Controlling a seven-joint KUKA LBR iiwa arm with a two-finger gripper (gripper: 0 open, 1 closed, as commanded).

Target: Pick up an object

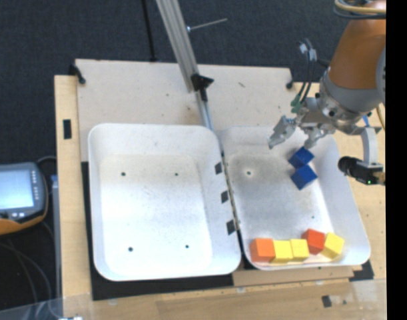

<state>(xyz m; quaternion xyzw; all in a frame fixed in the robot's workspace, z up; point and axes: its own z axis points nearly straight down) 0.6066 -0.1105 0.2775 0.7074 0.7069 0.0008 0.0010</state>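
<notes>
While the spread, empty metal claw (298, 133) hovers at the frame's upper right, two small blue cubes (302, 167) lie just below it.

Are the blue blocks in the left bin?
No, both blue blocks lie in the right bin, near the gripper.

No readable text, labels or numbers anywhere.
</notes>
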